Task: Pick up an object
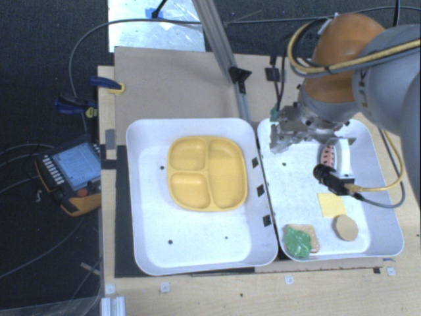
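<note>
The right bin (289, 183) holds several small items. A flat yellow square (331, 205) lies right of centre, and a round tan disc (345, 228) sits just below it. A green lump on a tan slice (300, 240) rests at the bin's front edge. A red-and-white strip (327, 155) lies near the arm's black fitting. My gripper (280, 139) hangs over the bin's back left corner, left of the strip and well behind the other items. Nothing is visibly held in it.
The left bin (148, 196) carries a yellow divided plate (207, 173) in its upper middle. A metal pole (220, 38) slants down to the gap behind the two bins. Cables and a handheld pendant (72, 173) lie off the bench at the left.
</note>
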Tool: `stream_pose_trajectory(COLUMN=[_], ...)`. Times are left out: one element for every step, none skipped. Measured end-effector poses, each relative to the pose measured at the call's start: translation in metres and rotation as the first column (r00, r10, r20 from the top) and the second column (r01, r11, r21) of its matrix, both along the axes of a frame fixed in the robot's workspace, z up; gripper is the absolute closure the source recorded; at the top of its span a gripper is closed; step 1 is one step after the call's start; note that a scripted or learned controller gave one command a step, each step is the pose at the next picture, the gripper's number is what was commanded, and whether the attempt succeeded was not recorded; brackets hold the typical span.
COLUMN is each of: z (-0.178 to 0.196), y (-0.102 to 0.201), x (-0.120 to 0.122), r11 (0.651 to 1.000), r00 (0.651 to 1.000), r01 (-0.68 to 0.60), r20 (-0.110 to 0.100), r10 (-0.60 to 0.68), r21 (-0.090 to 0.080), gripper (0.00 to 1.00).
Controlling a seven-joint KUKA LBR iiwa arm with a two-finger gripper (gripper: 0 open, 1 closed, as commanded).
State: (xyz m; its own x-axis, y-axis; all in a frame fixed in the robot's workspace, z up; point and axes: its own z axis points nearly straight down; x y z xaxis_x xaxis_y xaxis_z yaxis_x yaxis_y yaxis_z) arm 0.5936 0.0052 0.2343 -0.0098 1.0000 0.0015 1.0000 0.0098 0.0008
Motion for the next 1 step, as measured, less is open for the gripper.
stream_pose_trajectory(z=[0.0064], y=[0.0593], x=[-0.0104], r11=[1.000], r00=[1.000], r01=[-0.002], r20=[0.000], r10=[0.002], r21=[0.001], gripper=[1.00])
